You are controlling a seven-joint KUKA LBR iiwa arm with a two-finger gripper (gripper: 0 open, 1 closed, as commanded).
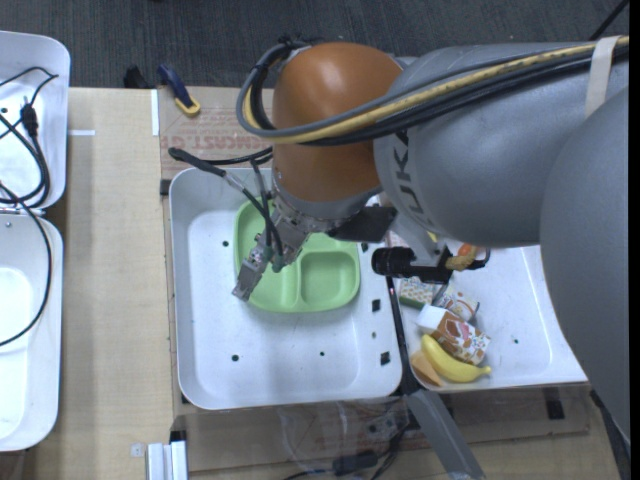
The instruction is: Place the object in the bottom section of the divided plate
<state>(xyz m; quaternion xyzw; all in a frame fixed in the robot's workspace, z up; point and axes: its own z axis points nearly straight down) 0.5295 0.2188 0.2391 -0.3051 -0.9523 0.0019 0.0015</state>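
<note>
A light green divided plate (322,280) lies in the left white bin (205,298), towards its back right. My gripper (258,266) hangs over the plate's left edge, pointing down and to the left. The orange band and the grey wrist hide the back part of the plate. A small greenish-grey bit shows at the gripper's tip, and I cannot tell whether it is an object or part of the gripper.
The right bin (520,348) holds a banana (450,363), a patterned packet (462,333) and some small boxes (418,293) near the divider. Black cables run from the wrist. A blue and yellow tool (178,90) lies on the bench behind the bins.
</note>
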